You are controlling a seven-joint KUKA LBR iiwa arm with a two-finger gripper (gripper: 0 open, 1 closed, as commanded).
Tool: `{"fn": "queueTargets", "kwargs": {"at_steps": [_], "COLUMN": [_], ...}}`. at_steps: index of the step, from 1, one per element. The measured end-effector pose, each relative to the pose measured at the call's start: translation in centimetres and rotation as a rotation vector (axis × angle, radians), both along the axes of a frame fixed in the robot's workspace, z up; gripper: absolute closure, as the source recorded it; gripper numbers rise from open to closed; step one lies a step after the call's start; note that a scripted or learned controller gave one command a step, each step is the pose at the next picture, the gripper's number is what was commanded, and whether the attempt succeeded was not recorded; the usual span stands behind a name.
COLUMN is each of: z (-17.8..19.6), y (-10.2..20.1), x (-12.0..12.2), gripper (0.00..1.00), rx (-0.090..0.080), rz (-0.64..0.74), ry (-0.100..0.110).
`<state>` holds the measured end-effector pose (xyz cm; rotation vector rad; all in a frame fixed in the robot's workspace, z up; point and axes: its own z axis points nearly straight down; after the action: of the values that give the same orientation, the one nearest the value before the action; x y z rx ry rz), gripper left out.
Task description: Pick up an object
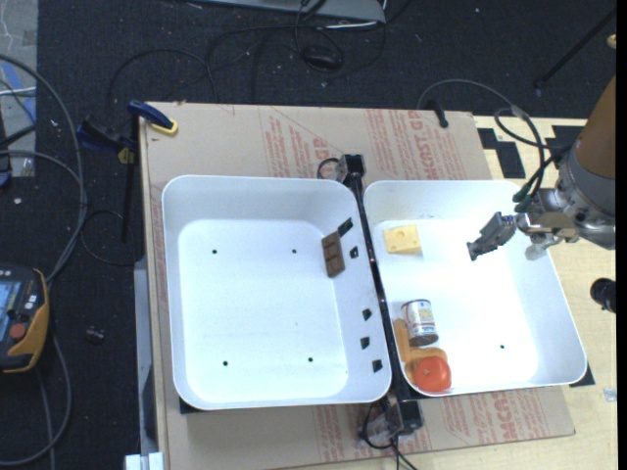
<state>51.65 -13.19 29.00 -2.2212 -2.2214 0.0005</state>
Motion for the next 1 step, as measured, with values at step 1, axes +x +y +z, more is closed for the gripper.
{"fn": "queueTargets", "kwargs": {"at_steps": [1], "z": [-4.72], "y": [-2.13], "x": [0.23], "gripper": [0.00], "rx": [0.000], "rz": [-0.002], "ry": [0.004]}}
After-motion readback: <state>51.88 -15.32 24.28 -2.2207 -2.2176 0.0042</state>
